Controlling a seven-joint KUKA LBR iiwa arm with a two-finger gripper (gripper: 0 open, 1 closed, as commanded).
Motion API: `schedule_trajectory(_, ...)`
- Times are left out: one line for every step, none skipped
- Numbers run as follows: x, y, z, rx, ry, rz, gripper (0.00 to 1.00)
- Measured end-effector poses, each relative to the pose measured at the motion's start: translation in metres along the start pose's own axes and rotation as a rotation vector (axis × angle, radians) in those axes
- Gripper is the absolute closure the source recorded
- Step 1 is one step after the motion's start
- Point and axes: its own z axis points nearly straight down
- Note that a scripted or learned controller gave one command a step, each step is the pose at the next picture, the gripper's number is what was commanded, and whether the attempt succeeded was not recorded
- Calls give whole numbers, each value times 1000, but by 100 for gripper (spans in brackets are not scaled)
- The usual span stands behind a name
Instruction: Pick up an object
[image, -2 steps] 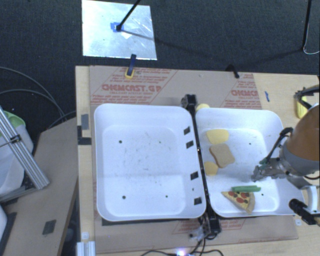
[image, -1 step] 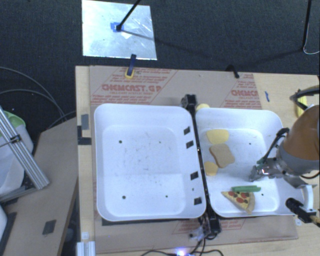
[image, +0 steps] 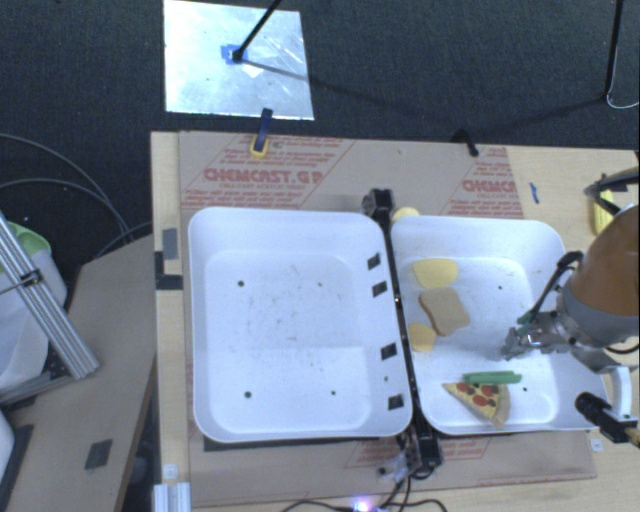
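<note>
The pincer (image: 515, 345) was low inside the right bin (image: 545, 240); I cannot tell its state. Just below it lay a green stick (image: 491, 377) and a pizza slice (image: 481, 398), a bread slice (image: 443, 311) further left.

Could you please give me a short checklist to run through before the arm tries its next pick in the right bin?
1. Objects within reach in the right bin: ok. Bread slice, pizza slice and green stick lie there.
2. Claw inside that bin: ok, at its right side.
3. Claw free of any object: cannot tell; nothing visible between its tips.
4. Claw open enough to grasp: cannot tell.
5. Nearest target unobstructed: not ok; green stick lies against the pizza slice.
</note>
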Motion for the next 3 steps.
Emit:
schedule_trajectory(-24,2,-66,-3,-4,2,100)
schedule_trajectory(-22,-13,-47,4,0,1,100)
schedule_trajectory(-22,-13,-21,5,1,1,100)
